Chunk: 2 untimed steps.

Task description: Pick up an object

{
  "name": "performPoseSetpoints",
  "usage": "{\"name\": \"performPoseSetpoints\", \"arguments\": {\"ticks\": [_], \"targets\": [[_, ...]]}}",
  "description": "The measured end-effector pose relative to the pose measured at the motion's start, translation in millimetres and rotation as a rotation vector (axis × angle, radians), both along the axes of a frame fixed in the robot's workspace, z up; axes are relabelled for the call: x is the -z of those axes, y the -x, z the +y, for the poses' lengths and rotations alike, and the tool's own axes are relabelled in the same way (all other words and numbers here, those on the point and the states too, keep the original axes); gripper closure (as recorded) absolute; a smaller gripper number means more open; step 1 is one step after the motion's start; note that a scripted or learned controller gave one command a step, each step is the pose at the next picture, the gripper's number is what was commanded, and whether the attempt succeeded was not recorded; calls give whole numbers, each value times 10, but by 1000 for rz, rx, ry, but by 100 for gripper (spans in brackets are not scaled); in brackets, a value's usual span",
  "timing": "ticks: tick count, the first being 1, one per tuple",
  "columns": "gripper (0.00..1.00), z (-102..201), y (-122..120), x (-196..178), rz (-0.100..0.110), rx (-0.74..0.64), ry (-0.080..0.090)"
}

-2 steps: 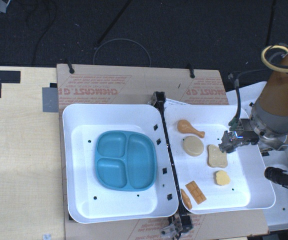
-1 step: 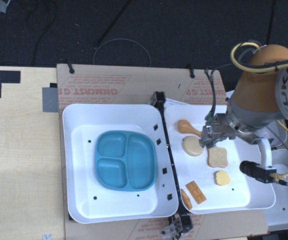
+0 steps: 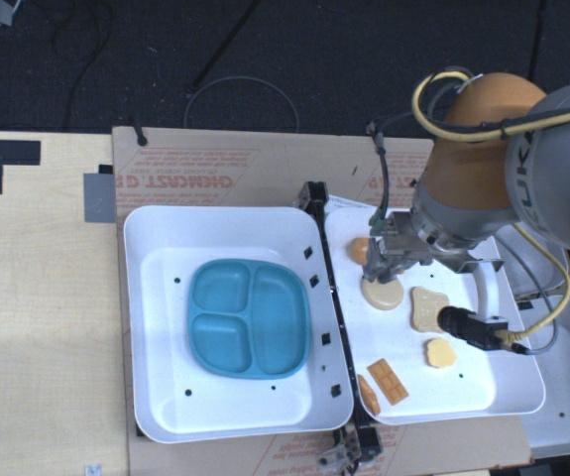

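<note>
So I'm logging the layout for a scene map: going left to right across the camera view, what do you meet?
Left white bin → blue divided plate → right white bin → orange waffle-like piece → small yellow piece. The gripper hangs above the round tan piece, so I leave those out of the order.

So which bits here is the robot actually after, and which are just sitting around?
In play: gripper; round beige piece under it; toast slice; yellow chunk; waffle piece; orange piece.

Lying about: blue divided plate; left bin.
</note>
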State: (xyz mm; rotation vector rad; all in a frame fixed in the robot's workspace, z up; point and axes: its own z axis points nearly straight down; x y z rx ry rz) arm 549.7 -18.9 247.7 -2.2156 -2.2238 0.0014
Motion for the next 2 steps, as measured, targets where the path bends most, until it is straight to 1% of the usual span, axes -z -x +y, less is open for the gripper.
{"name": "performPoseSetpoints", "arguments": {"ticks": [1, 2], "targets": [[100, 388, -256, 24, 0, 1, 0], [100, 866, -401, 214, 1, 1, 1]]}}
